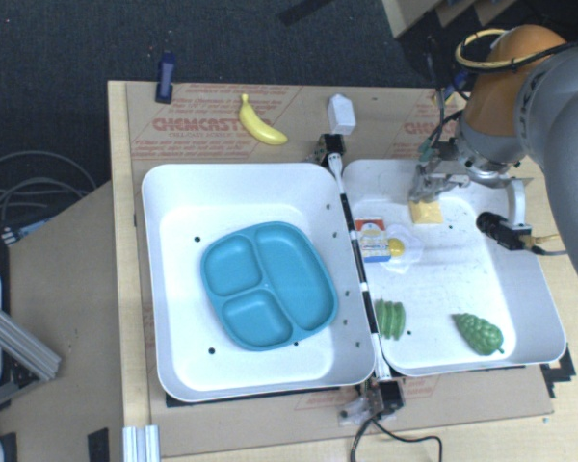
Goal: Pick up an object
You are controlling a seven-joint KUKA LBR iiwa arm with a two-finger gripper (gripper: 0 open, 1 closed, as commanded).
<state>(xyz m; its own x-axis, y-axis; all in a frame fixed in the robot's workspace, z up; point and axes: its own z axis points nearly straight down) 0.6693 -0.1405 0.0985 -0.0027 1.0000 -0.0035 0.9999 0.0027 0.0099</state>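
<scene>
Dark carpet floor, wooden bench [222, 128] with two shallow white bins side by side. Left bin [173, 200] holds a blue three-compartment tray [267, 285], lying flat near its middle. Right bin [530, 287] holds a yellow block [427, 212] near the far wall, a small clear packet with red and yellow bits [378, 243] by the left wall, a small green ridged piece [391, 320] and a green leafy toy [478, 333] at the near side. Gripper [432, 189] is low over the yellow block, right at its top edge; can't tell how the jaws stand. Outside the bins on the bench: banana [260, 123], white clip [342, 114].
</scene>
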